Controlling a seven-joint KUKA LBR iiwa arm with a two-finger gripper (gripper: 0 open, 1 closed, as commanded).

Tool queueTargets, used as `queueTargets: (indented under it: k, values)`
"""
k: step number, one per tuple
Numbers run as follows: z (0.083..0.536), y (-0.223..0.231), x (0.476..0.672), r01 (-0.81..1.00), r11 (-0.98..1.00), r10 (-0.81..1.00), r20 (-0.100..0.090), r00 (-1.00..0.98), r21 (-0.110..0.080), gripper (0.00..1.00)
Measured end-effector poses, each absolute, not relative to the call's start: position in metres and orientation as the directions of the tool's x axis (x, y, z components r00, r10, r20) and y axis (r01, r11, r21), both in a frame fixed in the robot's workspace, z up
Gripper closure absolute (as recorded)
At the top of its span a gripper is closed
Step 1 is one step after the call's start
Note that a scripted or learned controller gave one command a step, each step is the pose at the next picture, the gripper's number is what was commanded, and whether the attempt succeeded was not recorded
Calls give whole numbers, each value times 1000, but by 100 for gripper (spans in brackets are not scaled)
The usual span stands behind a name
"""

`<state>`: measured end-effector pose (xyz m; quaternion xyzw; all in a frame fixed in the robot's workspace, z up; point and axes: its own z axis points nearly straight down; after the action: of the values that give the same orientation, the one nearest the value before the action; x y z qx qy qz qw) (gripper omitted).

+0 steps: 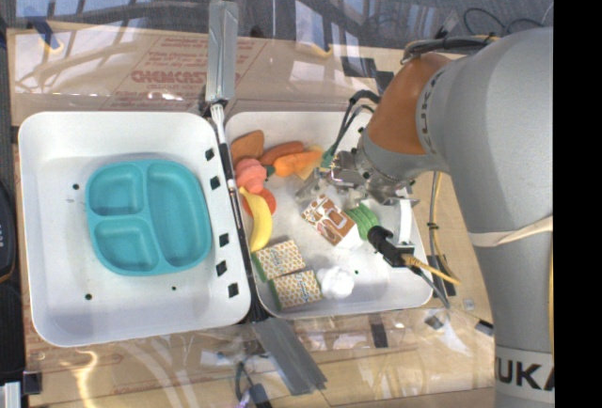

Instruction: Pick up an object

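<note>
My gripper (339, 179) is low inside the right bin (414, 298), under the grey wrist with the orange band. It hangs just right of an orange carrot (299, 164) and just above a brown and white patterned packet (327, 219). A green item (358, 214) lies partly under the wrist, right of the packet. I see nothing held in the gripper.
The right bin's left side holds a brown bun (247, 146), a pink piece (250, 175), a red piece (267, 200) and a yellow banana (259, 223). Two patterned blocks (281, 258) and a white lump (337, 282) lie near its front. The left bin (47, 303) holds a teal divided plate (148, 215).
</note>
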<state>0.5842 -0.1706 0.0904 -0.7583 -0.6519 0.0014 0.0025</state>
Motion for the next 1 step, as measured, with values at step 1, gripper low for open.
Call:
queueTargets:
  k: [1]
  values:
    - [91,-190,546,991,-135,991,0,135,-4,0]
